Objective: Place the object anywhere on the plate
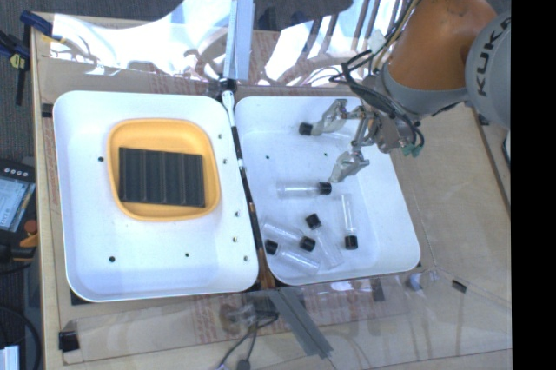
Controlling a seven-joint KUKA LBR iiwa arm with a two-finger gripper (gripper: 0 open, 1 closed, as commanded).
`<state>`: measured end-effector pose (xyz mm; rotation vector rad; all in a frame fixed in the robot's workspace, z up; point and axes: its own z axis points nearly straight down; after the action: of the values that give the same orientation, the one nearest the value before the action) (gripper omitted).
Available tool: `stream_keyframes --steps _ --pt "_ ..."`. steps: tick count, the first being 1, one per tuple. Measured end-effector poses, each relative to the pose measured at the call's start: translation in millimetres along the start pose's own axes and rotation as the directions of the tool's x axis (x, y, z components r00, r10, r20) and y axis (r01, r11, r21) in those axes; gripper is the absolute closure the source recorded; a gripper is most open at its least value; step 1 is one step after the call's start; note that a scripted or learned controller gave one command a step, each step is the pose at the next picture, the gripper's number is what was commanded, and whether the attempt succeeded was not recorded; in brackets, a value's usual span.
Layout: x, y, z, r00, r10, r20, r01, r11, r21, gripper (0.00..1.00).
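A yellow plate (161, 136) with a dark ribbed insert lies in the left bin (87, 247). Several clear vials with black caps lie in the right bin (395, 225): one (304, 188) near the middle, one (347, 219) to its right, and others (291, 244) near the front. A small black-capped piece (306, 128) sits at the back. My gripper (340, 142) hangs over the back half of the right bin, open. One finger (328, 118) is beside the black-capped piece. The other finger (350, 165) is just above the middle vial's cap. Nothing is between them.
A raised divider (241, 177) separates the two bins. Crinkled foil (174, 34) and an upright grey post (238, 29) stand behind the bins. Cables (373, 64) trail from the wrist at the back right. A black device (13, 199) sits off the bench's left edge.
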<state>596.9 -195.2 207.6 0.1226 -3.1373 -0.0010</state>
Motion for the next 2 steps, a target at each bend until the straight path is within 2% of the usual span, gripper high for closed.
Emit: stream_keyframes --steps 1,2 --pt "26 -12 12 0.999 -0.041 0.0 0.041 0.999 0.0 0.0" --pt "60 -9 -13 0.998 -0.068 0.002 0.068 0.998 0.001 0.0"
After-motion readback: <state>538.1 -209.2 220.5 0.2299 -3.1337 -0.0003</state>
